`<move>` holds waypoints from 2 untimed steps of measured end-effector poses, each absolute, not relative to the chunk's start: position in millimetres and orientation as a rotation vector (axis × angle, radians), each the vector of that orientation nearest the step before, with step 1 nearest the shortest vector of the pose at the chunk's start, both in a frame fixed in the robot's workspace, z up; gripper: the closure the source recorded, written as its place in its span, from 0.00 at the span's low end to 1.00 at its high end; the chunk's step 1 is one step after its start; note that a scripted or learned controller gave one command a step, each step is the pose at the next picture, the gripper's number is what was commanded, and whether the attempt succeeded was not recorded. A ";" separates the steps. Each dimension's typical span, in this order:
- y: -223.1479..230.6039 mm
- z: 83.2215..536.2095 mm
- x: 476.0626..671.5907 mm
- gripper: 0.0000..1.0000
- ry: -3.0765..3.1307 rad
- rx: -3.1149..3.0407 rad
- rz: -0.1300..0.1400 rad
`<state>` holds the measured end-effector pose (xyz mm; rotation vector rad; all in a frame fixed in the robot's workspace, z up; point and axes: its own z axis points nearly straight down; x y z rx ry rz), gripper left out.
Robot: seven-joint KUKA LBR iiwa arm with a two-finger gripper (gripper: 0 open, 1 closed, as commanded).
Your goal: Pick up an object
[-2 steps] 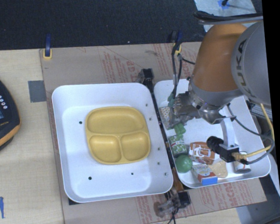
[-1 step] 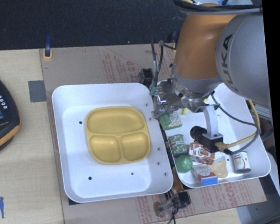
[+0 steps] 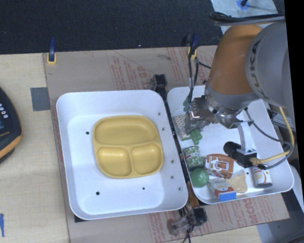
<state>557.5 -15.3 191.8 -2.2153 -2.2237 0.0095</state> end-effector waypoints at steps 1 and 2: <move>-98.7 250.4 605.6 1.00 -2.222 -2.220 0.003; -39.1 228.5 630.2 1.00 -2.226 -2.215 0.003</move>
